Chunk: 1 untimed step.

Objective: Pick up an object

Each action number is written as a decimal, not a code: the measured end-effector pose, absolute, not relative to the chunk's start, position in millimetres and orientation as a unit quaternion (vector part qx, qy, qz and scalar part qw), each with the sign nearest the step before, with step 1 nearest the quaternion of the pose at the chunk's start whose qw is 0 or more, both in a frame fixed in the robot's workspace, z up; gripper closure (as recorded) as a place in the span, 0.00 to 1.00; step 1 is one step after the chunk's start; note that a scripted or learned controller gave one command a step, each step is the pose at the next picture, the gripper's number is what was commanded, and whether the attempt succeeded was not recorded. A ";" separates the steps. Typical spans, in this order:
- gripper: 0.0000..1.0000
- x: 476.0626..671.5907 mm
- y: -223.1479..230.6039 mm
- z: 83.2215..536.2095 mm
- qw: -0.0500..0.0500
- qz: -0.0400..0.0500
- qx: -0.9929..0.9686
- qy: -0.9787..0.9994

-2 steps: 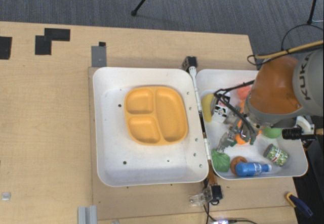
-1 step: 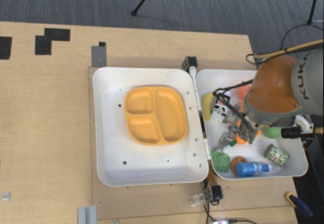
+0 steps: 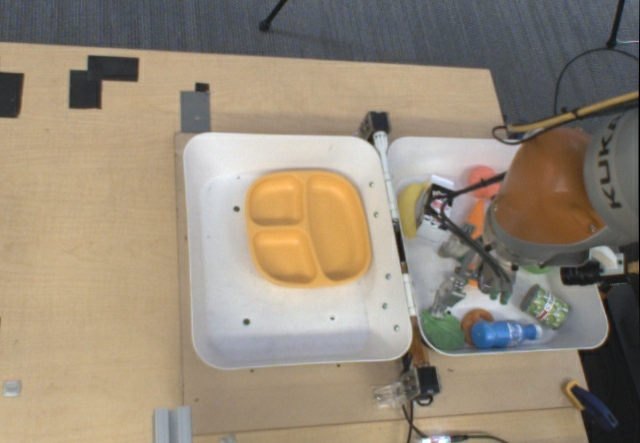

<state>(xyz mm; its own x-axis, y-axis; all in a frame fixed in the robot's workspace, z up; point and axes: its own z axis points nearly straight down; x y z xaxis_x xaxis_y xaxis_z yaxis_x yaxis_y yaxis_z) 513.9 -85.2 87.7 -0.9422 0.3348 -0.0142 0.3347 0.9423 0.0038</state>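
Here, blue plastic bottle with white cap (image 3: 505,334), lying on its side, long axis left-right, cap rightward, in right shallow white bin (image 3: 590,326), just below two-finger gripper (image 3: 462,289), grip state indiscernible.

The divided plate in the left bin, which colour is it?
The plate is yellow-orange, seen clearly in the camera view.

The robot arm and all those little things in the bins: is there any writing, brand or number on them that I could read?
"KU", in dark letters cut off by the picture's edge, on the grey arm.
Label on the green and white can: too small and blurred to read.
Label on the blue bottle: too blurred to read.
Yellow divided plate: no writing visible.
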 end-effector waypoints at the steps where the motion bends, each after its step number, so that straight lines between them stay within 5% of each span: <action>1: 0.00 586.2 -98.3 86.7 0.005 0.001 0.218 0.976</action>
